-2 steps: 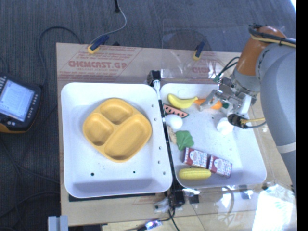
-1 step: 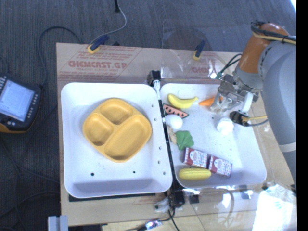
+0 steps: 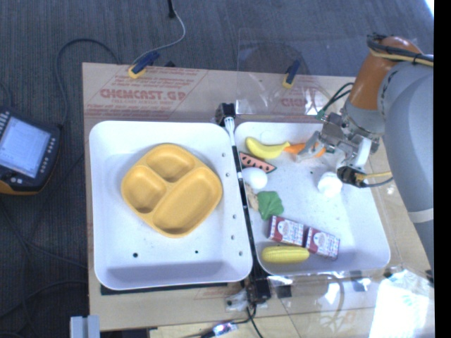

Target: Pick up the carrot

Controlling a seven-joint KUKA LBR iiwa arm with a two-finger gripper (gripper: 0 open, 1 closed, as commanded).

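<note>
Gripper (image 3: pixel 318 148) low in right bin (image 3: pixel 366 248), far corner, right at carrot (image 3: pixel 297 147). Carrot lies beside banana (image 3: pixel 264 147), one end at gripper. Fingers' state: cannot tell, too small and blurred. Low position suggests grasp attempt underway.

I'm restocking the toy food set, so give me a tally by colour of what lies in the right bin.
Yellow: 2, banana and corn cob
White: 2, egg and ball
Orange: 1, carrot
Green: 1, leafy piece
Red: 3, watermelon slice and two cartons
Total: 9
</note>
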